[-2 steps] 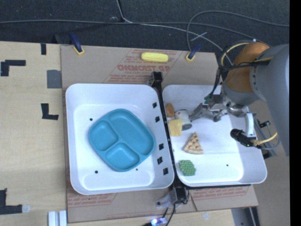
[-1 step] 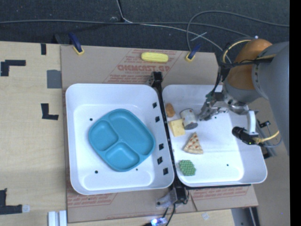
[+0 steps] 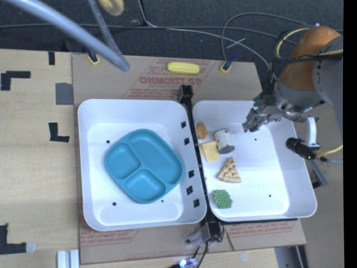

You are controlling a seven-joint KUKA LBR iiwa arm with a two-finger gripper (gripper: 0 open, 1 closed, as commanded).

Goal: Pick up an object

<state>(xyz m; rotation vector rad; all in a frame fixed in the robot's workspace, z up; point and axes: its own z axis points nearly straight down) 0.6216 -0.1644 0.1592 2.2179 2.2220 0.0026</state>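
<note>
Green piece (image 3: 222, 199): closest to us, a bumpy green food toy near the front edge of the right bin (image 3: 290, 197).
Pizza slice (image 3: 229, 171): just behind the green piece, point facing away from us.
Cheese block (image 3: 210, 151): pale yellow square, just beside the pizza slice and close to the divider between the bins.
Can (image 3: 224, 140): small grey cylinder lying on its side, touching or nearly touching the cheese block.
Orange-brown bit (image 3: 201, 130): small lump near the divider, just behind the cheese.
Left bin (image 3: 92, 127): holds a blue sectioned plate (image 3: 144, 165), sitting at a slant.
Gripper (image 3: 252, 123): hovering over the back part of the right bin, to the right of the can and apart from every object.
Jaws: it's dark and blurry there, so we honestly can't tell if they're open or closed, but we see nothing between them.
Surface: brown cardboard (image 3: 150, 77) under both bins, with a yellow banana-like toy (image 3: 183, 68) lying behind them.
</note>
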